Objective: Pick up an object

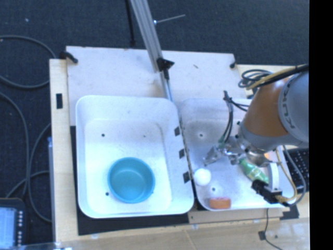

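Observation:
A blue bowl [131,179] sits in the left bin [99,113], toward its front. In the right bin [200,116] lie a white ball [202,177] near the left wall, an orange block [220,203] at the front edge, and a green object [253,171] partly under the arm. My gripper [217,155] hangs low over the right bin's middle, just above and to the right of the white ball. Its fingers look spread with nothing between them.
A slanted metal pole [148,30] runs from the top down to the gap between the bins. Cables [257,78] loop at the bench's right rear. The arm's grey and orange body [270,113] covers the right bin's right part.

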Robot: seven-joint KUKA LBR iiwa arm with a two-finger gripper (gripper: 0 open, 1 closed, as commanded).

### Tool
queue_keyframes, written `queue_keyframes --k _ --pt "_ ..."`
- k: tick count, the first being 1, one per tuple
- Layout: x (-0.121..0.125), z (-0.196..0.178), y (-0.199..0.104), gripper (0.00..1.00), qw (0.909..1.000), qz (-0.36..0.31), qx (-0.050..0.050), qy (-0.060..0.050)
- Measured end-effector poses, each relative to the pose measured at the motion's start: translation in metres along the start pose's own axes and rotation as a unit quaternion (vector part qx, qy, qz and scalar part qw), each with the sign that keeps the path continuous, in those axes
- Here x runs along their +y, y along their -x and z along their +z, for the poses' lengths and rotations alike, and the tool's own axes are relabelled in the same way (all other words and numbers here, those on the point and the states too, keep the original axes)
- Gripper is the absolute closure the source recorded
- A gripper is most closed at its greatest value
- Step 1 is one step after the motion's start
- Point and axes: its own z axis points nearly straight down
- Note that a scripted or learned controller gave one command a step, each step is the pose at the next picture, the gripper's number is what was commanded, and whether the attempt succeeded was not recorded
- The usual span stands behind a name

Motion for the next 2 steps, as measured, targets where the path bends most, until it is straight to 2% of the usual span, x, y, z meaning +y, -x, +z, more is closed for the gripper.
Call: queue_keyframes --k 1,2 --pt "0.0 0.028 0.002 0.0 1.0 0.001 0.0 0.002" --pt "0.002 0.015 0.001 1.0 1.0 0.005 0.001 0.007"
